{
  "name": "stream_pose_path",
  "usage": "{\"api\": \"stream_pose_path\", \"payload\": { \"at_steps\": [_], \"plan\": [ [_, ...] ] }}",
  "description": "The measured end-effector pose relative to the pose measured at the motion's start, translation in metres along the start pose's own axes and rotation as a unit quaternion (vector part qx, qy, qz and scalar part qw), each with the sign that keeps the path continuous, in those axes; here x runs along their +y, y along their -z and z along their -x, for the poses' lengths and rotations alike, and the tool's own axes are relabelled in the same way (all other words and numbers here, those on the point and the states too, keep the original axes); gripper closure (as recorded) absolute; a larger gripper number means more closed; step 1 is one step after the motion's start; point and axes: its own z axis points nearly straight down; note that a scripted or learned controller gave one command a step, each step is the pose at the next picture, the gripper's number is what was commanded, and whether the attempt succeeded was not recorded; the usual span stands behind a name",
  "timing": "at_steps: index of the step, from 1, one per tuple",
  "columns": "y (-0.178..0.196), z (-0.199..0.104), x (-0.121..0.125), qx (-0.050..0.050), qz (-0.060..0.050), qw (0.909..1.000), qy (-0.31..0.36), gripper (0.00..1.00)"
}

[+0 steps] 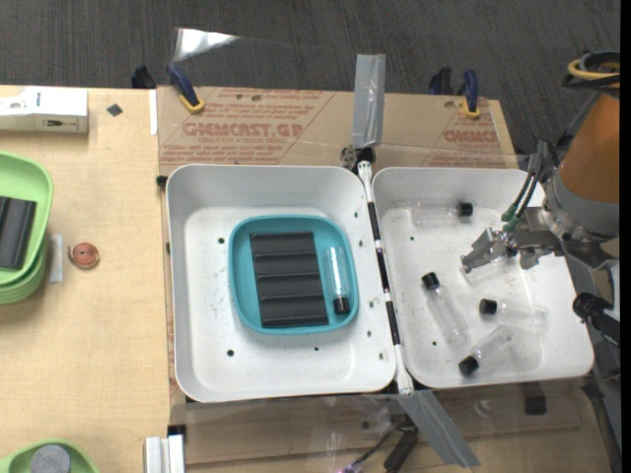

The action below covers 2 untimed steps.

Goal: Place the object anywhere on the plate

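A teal plate (244, 264) sits in the left white bin (192, 294) and carries a black ridged insert (286, 279). A clear vial with a black cap (336, 276) lies on the plate's right side, beside the insert, with its cap toward the near edge. My gripper (486, 251) hangs over the middle of the right bin (552, 363), well away from the plate. It is close above the bin floor and I see nothing held in it.
Several clear black-capped vials lie in the right bin: one at the back (441, 210), one near the centre (444, 308), and two toward the front right (515, 313) (486, 353). A green tray (25, 230) sits on the bench at far left.
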Motion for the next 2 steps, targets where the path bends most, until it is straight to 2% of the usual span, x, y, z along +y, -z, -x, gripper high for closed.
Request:
{"api": "stream_pose_path", "payload": {
  "at_steps": [1, 2],
  "plan": [
    [0.071, 0.086, 0.047, 0.000, 0.000, 0.9998, -0.017, 0.00],
    [0.208, 0.117, 0.133, 0.000, 0.000, 0.9999, -0.012, 0.00]
  ]
}}
